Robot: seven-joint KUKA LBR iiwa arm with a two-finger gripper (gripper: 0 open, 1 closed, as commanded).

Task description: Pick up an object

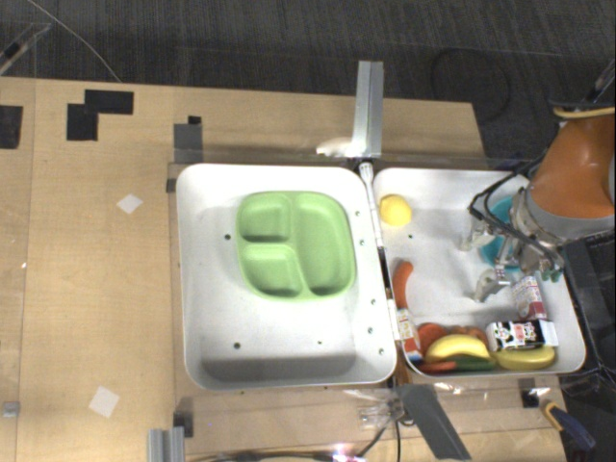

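Note:
My gripper (481, 261) hangs over the right side of the right bin (433, 186), below the arm's orange band. Its two metal fingers (490, 283) stand apart, open, with only white bin floor showing between them. A teal piece (498, 249) sits close behind the fingers; I cannot tell whether it is a loose object or part of the tool. A small red-and-white packet (530, 301) lies just right of the lower finger. A yellow ball (395, 210) rests at the bin's upper left, and an orange-red sausage shape (401, 282) lies along the left wall.
Along the right bin's front edge lie a banana (456, 346) on a green item (470, 362), a black-and-white carton (521, 335) and another yellow piece (527, 358). The left bin (207, 287) holds a green compartment plate (294, 243). A metal post (370, 109) stands behind the divider.

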